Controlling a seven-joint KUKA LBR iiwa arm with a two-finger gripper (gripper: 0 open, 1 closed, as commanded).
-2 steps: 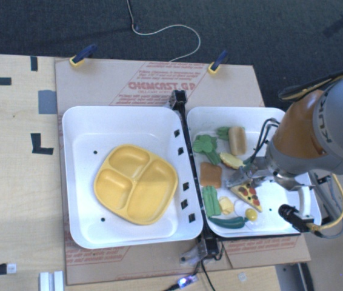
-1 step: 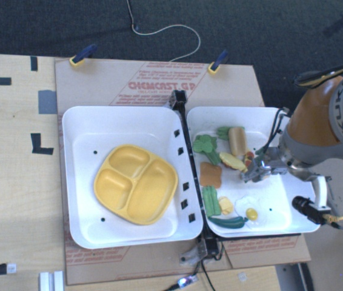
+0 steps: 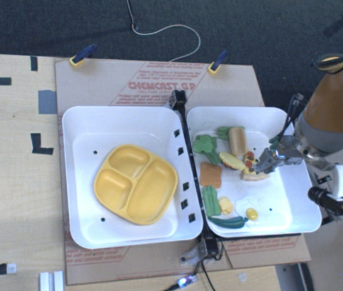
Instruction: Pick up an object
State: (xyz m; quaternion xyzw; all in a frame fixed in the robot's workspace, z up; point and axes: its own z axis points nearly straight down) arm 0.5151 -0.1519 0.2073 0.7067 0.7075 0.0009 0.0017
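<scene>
A grey-and-orange robot arm reaches over the right edge of the right-hand shallow white plastic bin, its two-finger gripper low among a heap of toy food near the bin's middle. Whether its fingers are spread or pressed together cannot be told from this slant, and nothing is visibly pinched between them.

The gripper sits against a pale, flat toy piece with red specks, beside a yellow banana-shaped toy. To do the step well, the arm would probably need to settle on one piece, straddle it squarely and close fully before lifting straight up, since the crowded neighbours could be dragged along or knock the grasp loose.

Counted in the right bin: one tan bread-roll-shaped toy toward the far edge, one leafy green toy, one flat brown square toy, one long green stalk-shaped toy, one dark green pod-shaped toy by the near edge, and one small round yellow toy.

The left-hand white bin carries one yellow compartment tray, with three wells.
</scene>
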